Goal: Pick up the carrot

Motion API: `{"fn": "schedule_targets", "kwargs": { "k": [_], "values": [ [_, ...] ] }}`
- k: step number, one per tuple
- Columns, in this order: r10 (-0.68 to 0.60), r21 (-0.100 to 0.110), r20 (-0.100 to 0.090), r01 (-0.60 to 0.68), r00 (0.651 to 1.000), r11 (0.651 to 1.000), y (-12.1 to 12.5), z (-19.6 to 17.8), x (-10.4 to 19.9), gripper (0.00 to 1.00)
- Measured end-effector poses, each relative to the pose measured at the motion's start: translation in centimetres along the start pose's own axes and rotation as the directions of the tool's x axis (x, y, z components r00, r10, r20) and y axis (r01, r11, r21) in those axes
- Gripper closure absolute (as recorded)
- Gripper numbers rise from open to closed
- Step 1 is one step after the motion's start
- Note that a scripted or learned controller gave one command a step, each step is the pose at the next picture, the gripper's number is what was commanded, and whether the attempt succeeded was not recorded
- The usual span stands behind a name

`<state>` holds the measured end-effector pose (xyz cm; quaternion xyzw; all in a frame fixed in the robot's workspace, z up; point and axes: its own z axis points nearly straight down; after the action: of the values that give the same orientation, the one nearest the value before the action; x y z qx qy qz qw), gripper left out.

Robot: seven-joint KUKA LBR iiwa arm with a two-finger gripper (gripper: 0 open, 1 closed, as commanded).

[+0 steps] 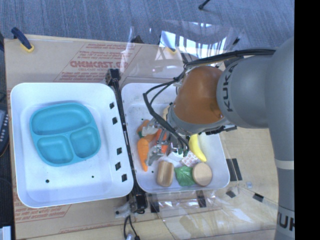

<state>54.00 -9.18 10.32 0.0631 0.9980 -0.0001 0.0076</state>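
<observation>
An orange carrot (pixel 143 153) lies in the right bin (pixel 134 97), close to its left wall, pointing toward the front. My gripper (pixel 161 148) hangs low in the same bin just right of the carrot, under the grey and orange wrist. Its metal fingers (pixel 156 154) sit among the toy food, beside the carrot rather than around it. Nothing shows clearly between them.
Around the gripper lie a yellow banana (pixel 197 148), a tan bread roll (pixel 165 173), a green vegetable (pixel 183 176), a round beige piece (pixel 202 174) and another orange item (pixel 148 130). The left bin (pixel 22 184) holds a blue divided plate (pixel 64 132).
</observation>
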Motion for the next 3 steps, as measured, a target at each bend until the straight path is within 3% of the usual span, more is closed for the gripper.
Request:
{"fn": "schedule_targets", "kwargs": {
  "k": [1,2,3],
  "values": [
    [0.372,0.006,-0.015,-0.372,0.928,0.928,-1.2,1.0,3.2,0.0],
    [0.604,0.009,-0.009,-0.603,0.797,0.797,-1.6,1.1,-5.2,0.0],
    [0.597,0.008,-0.009,-0.597,0.802,0.802,-1.5,0.1,-5.3,1.0]
  ]
}}
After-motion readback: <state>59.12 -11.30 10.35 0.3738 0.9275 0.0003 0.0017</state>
